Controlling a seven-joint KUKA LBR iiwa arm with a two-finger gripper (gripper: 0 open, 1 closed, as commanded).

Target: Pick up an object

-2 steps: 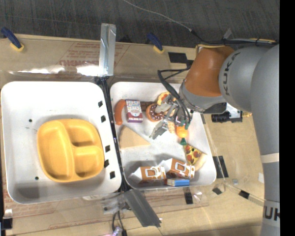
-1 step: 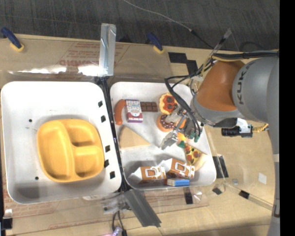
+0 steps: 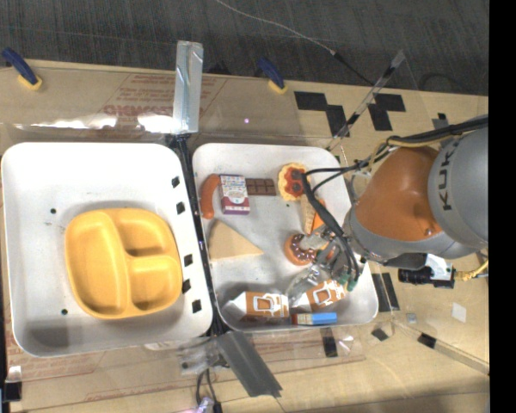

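Left bin (image 3: 34, 166): holds one yellow divided tray (image 3: 123, 261), three compartments, lying flat toward the centre of the bin, slightly nearer the right wall. A dark smudge sits on the bin floor at the near left corner.

A black divider (image 3: 195, 231) runs between the two bins. A silvery strip of tape (image 3: 188, 86) stands on the far rim above it; two blue clamps (image 3: 22, 67) hold the cardboard backing along the far edge.

Right bin (image 3: 258, 155): several candidate pick objects.
- Far side: an orange sausage-like piece (image 3: 209, 195) upright along the divider, just beside a small box with a white and maroon label (image 3: 234, 194); a brown chocolate bar (image 3: 264, 186) lies right of the box; a round pizza-like toy (image 3: 291, 180) lies further right.
- Middle: a tan wedge (image 3: 234, 242) lies flat near the divider.
- Right of middle: a brown doughnut-like ring (image 3: 299, 249) just beside the gripper.
- Near side: two orange and white cartons (image 3: 267, 304), side by side, and a small blue and black item (image 3: 315, 318) against the near wall.

Gripper (image 3: 328, 265): low over the right part of the right bin, amid black cables, between the ring and the right-hand carton. Claw state: cannot tell, the wrist and cables obscure it. No object visibly grasped.

Arm (image 3: 413, 200): orange band and grey housing over the bin's right rim, reaching in from the right.
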